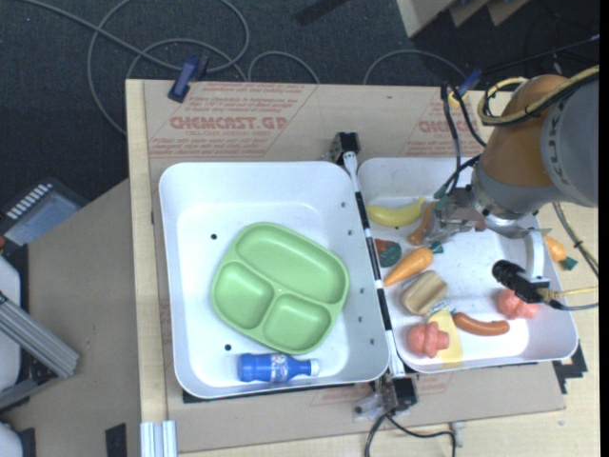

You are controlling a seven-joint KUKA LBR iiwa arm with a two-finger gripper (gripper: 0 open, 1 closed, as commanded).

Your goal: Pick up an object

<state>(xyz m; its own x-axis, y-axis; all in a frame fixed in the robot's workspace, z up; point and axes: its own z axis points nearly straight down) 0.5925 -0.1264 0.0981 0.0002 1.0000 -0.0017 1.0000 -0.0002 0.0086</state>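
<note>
1. Your gripper (430, 225) is down in the right bin (400, 174), at its upper left part; whether it is parted or closed I cannot tell, since the wrist hides it from above.
2. Nearest to it you have the banana (395, 214), just to its left, and the carrot (409, 265), just below. Either looks like the likeliest thing to pick.
3. To do this step well, I would have you centre over one item alone. The carrot lies at a slant and touches the bread roll (423, 291), so close across its narrow width, not along it.
4. Mind the bin wall beside the banana; a descent there could jam against the rim.
5. Count in the right bin: one banana, one carrot, one bread roll, one sausage (481, 327), one small dark red-and-green piece (386, 251), plus reddish and yellow toy foods at the lower edge (433, 337) and right side (516, 304) that I cannot name.
6. In the left bin (190, 255) you have one green divided tray (279, 287) and one blue bottle (276, 367).
</note>
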